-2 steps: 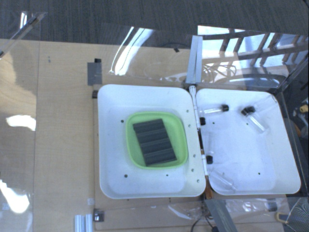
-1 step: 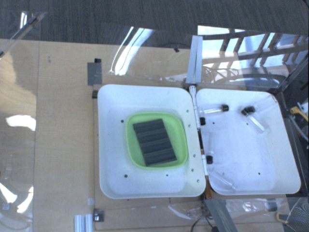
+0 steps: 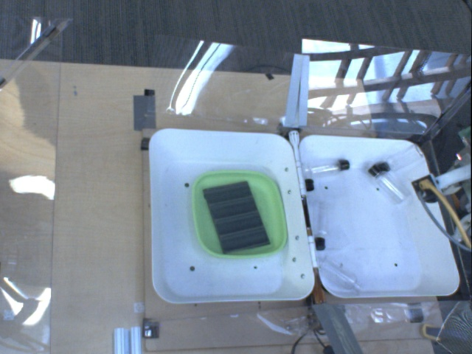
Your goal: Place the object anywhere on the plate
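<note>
The dark ridged block (image 3: 235,217) lies flat on the green plate (image 3: 276,220) in the left bin (image 3: 169,271). It fills much of the plate, so a bump could push it over the low rim.

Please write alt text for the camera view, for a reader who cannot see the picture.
A dark grey ribbed rectangular block lies on a lime green square plastic plate in the left shallow white bin. The right shallow white bin holds small clear plastic tubes with black caps near its far edge.
</note>
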You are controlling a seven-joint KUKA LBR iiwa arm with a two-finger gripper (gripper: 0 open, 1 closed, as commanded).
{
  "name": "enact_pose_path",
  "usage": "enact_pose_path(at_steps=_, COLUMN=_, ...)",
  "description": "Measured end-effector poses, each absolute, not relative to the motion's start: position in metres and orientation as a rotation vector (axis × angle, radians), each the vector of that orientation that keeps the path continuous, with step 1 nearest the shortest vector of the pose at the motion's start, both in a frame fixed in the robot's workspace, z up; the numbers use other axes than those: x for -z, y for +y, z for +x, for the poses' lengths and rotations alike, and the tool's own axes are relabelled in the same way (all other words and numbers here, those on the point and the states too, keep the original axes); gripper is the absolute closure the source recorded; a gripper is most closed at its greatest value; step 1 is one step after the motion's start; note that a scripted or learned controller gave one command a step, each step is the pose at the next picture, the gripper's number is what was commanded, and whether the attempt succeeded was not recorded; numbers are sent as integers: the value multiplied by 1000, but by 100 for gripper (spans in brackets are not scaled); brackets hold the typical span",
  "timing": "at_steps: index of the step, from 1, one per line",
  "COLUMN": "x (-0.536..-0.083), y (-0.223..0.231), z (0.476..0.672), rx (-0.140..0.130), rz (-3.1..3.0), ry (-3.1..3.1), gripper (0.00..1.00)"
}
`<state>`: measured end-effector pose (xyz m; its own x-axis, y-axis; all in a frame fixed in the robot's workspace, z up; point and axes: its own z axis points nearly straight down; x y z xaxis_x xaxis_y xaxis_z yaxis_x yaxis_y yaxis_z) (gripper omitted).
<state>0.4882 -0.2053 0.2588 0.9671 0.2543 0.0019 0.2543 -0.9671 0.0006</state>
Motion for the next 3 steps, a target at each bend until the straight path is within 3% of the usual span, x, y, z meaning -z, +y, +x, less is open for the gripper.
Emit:
enact_pose_path(at_steps=1, x=-276, y=-205, z=489, rx=-8, rz=3122, ry=327, gripper=0)
enact_pose_path(at_steps=3, x=-227, y=-205, z=488, rx=-2, rz=3126, ry=321, gripper=0)
